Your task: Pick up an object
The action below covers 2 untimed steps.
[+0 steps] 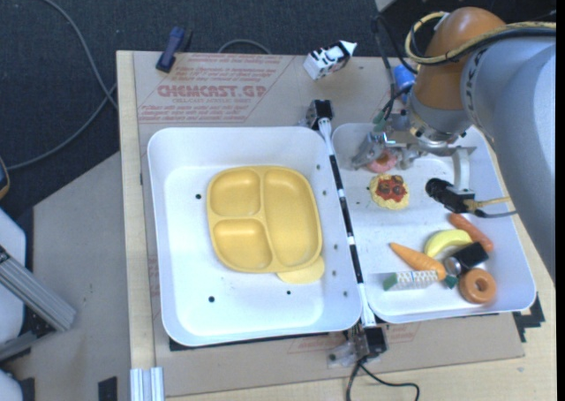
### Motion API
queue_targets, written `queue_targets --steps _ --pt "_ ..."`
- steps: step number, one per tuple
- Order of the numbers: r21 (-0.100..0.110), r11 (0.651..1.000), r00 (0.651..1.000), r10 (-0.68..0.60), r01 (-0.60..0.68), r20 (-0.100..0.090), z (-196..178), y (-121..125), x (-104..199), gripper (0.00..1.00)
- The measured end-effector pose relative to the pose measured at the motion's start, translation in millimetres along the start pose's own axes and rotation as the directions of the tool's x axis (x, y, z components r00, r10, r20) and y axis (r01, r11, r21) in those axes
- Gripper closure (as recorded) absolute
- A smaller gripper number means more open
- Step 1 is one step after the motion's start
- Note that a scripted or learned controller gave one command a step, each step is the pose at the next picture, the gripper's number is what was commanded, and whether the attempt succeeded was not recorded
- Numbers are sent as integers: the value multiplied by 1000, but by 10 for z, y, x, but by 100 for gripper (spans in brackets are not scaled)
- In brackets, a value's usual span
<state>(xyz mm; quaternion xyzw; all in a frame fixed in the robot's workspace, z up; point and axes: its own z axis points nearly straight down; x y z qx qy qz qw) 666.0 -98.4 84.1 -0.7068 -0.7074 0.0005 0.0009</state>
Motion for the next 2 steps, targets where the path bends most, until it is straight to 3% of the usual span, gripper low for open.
queue_targets --steps 2 --pt "-2 1000 1000 1 -1 0 -7 5 -13 0"
